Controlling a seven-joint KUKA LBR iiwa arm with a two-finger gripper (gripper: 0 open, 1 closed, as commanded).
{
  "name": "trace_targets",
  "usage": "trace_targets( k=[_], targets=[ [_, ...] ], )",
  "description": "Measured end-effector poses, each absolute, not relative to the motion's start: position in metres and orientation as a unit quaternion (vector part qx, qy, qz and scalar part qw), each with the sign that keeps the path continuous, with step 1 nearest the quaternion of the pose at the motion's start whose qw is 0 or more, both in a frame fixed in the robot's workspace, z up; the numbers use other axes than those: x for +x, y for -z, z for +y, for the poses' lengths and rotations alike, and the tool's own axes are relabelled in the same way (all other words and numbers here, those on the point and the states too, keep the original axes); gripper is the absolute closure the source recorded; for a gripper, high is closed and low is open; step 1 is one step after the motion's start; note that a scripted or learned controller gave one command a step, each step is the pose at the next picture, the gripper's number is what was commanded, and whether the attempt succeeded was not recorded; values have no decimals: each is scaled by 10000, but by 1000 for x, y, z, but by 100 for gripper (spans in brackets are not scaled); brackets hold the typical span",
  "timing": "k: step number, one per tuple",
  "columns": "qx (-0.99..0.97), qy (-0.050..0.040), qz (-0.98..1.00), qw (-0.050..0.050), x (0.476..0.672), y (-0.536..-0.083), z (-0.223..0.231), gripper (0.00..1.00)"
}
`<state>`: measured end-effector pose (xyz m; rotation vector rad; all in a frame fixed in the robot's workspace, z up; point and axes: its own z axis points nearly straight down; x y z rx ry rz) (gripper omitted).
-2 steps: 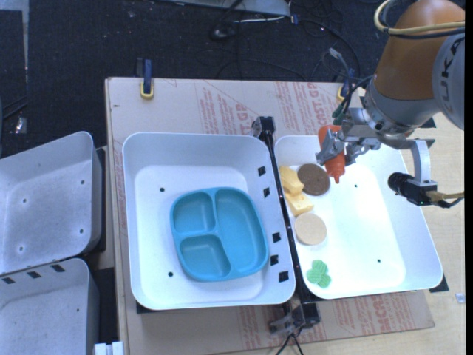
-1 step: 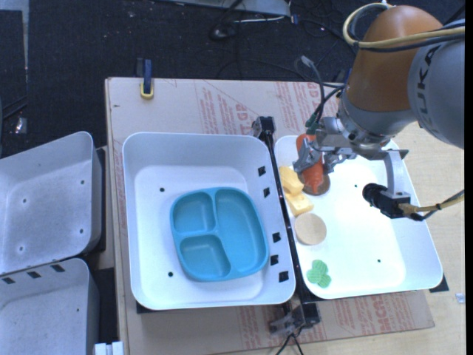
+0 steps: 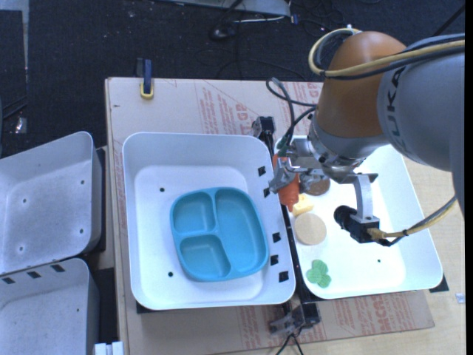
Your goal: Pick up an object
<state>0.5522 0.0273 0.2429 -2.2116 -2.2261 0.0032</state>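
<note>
Lining up the grasp looks like the step in hand. The gripper (image 3: 285,177) hangs at the 9 o'clock edge of the right bin (image 3: 399,257), over the rim it shares w/ the left bin (image 3: 144,287). The wrist of the arm (image 3: 414,102) blocks our view, so we can't tell whether it's released, clenched or grasping anything. The nearest candidate obj is the orange piece (image 3: 291,193), just at 6 o'clock from the gripper and tight against that shared wall. A pale yellow chunk (image 3: 303,207) touches or nearly touches it at 5 o'clock. Next down the same side is a tan disc (image 3: 310,229), then a green piece (image 3: 319,274) toward the bin's 7 o'clock corner. To do this well, we reckon we should commit to one obj, not the cluster. The orange piece is closest, but the wall leaves little room on its 9 o'clock side, so we'd close along the 12–6 line, parallel to the rim. The yellow chunk could get pinched in too. The disc looks flat and prob. hard to get under. The green piece sits apart, so it's maybe the cleaner pick. Either way, descend straight and slow, and confirm the catch before lifting. The blue divided plate (image 3: 218,231) in the left bin is well apart, no concern.
</note>
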Motion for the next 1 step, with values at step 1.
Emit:
trace_targets(
  k=[1],
  targets=[
    [-7046,-12,-7096,22,528,-225,77,100]
  ],
)
